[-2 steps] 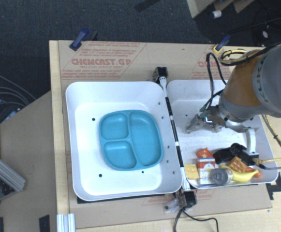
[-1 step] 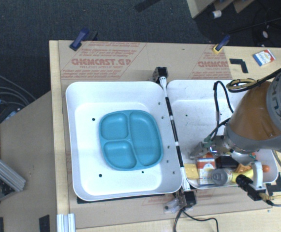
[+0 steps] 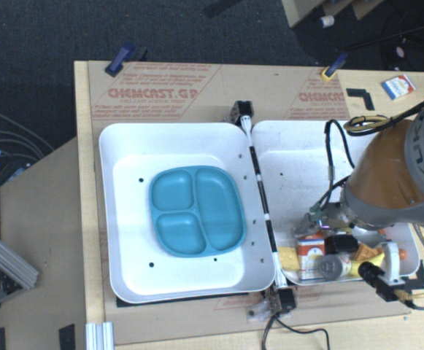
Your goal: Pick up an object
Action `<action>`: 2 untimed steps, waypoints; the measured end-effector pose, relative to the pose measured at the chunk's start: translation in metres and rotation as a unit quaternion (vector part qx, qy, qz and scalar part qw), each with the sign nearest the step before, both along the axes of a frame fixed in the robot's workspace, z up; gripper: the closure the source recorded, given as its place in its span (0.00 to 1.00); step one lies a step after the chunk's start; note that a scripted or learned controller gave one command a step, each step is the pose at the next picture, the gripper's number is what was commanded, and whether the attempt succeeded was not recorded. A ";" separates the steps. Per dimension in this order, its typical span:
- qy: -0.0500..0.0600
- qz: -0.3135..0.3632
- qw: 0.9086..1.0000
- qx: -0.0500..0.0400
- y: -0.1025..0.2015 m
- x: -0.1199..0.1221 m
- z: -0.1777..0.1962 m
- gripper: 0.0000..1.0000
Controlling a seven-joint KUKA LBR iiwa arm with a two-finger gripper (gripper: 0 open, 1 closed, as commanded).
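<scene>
Arm low over right bin (image 3: 292,141), gripper (image 3: 327,224) buried in the front-corner clutter (image 3: 321,257), grip state I cannot tell; blue tray (image 3: 197,210) alone in left bin (image 3: 117,195); risk: packed items jam or slip.

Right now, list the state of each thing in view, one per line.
Blue divided plate: lies flat and upright in the left bin, nothing on it.
Small objects: heaped in the right bin's near corner, partly under the arm.
Arm: reaching down over the heap.
</scene>
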State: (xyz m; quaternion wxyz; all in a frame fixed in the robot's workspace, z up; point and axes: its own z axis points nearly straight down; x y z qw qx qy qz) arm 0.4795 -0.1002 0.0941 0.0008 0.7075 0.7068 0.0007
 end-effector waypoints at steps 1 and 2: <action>0.001 0.001 1.000 0.000 0.070 0.000 0.153 1.00; 0.001 0.001 1.000 0.000 0.076 0.000 0.167 1.00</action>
